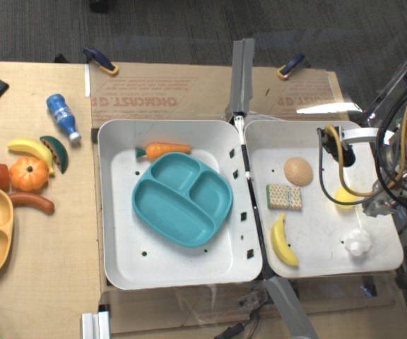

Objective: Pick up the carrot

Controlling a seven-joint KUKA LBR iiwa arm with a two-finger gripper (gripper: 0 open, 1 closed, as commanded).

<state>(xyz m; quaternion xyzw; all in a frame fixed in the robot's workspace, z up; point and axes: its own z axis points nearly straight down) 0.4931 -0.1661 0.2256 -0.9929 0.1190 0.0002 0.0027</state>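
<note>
camera view: the carrot (164, 149) lies on its side in the left bin (119, 260), near that bin's far wall, its green end pointing left, just beside the far rim of the teal plate (182, 198); whether they touch is unclear. the plate has three compartments and sits mid-bin. in the right bin (316, 263) are an egg (297, 170), a cracker (284, 197) just below it, a banana (282, 241), a yellow piece (345, 197) and a small white thing (357, 244). the arm (401, 154) reaches in over that bin's right edge among cables; the state of the fingers cannot be told. on the counter (41, 90) left of the bins lie a blue bottle (62, 118) and toy fruit.
</note>
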